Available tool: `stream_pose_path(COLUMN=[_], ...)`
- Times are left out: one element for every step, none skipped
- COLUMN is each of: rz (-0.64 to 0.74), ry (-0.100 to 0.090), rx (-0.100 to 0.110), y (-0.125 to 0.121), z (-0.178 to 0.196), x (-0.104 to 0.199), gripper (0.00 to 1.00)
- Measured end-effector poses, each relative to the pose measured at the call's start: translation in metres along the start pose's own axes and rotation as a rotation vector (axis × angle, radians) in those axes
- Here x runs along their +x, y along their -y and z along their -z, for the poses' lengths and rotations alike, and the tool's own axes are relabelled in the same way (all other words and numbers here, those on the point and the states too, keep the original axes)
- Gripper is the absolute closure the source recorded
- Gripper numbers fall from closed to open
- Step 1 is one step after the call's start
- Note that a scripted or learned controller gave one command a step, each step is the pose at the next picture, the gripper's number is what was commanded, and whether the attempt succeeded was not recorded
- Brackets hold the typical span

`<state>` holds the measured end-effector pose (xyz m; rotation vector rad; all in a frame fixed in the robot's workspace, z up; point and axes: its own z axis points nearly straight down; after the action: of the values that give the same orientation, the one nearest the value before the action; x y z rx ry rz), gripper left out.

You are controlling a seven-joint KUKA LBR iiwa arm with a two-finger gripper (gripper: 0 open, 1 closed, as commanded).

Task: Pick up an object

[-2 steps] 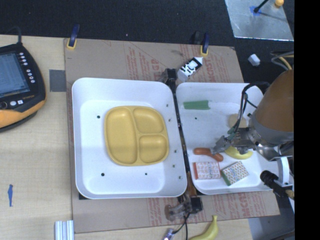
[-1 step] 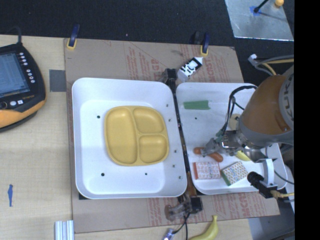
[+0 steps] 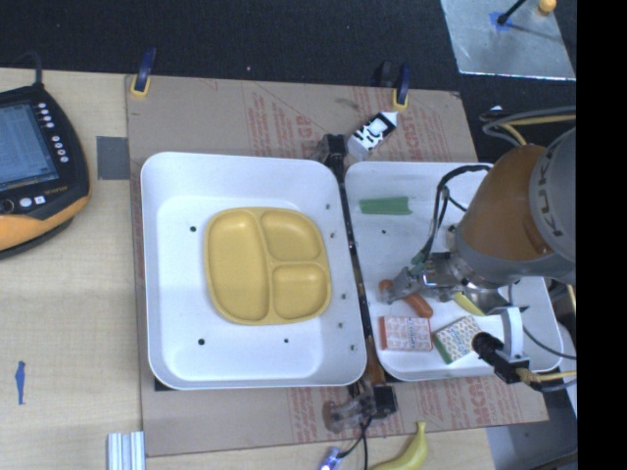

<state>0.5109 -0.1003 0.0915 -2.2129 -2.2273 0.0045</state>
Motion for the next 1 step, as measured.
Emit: stream_pose_path(rz=[0.005], ry=[0.002], rx=[0.001], y=[-0.0004], z=[0.0102], x=[-0.0011], gripper=[1.0])
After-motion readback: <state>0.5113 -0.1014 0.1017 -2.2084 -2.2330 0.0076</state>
